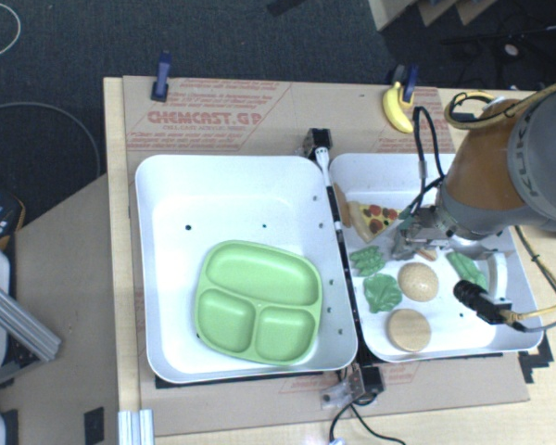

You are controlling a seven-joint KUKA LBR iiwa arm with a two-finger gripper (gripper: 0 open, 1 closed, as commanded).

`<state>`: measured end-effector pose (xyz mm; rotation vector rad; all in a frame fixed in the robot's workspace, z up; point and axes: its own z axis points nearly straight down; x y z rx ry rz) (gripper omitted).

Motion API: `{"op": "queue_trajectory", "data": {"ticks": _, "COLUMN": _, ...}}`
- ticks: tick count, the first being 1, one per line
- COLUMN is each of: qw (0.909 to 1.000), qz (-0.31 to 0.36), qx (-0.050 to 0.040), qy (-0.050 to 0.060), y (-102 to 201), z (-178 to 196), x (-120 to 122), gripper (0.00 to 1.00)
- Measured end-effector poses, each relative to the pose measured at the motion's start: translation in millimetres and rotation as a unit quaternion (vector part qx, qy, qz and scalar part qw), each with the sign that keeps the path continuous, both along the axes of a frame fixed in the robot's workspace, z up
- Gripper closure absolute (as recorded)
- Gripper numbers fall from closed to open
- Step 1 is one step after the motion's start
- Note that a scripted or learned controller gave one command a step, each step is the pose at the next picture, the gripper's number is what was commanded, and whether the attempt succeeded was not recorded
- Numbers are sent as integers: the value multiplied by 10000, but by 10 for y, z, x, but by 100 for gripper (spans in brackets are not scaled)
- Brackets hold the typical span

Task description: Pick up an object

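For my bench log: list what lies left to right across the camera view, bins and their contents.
Left bin → green divided tray → right bin → pizza slice → round bun → arm.

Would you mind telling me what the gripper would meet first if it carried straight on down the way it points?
Probably the bare floor of the right bin between the pizza slice and the tan round piece; the gripper hides the exact spot, so depth is unclear.
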<state>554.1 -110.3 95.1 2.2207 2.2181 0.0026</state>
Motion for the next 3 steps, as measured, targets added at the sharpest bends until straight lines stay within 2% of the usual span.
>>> {"op": "queue_trajectory", "data": {"ticks": 1, "qw": 10000, "qz": 23, "qx": 24, "qy": 28, "y": 579, "z": 940, "x": -781, "gripper": 100}}
{"op": "queue_trajectory", "data": {"ticks": 2, "qw": 10000, "qz": 25, "qx": 6, "qy": -13, "y": 856, "z": 1398, "x": -740, "gripper": 100}}
{"op": "queue_trajectory", "data": {"ticks": 3, "qw": 10000, "qz": 27, "qx": 17, "qy": 50, "y": 1343, "z": 1060, "x": -759, "gripper": 100}}
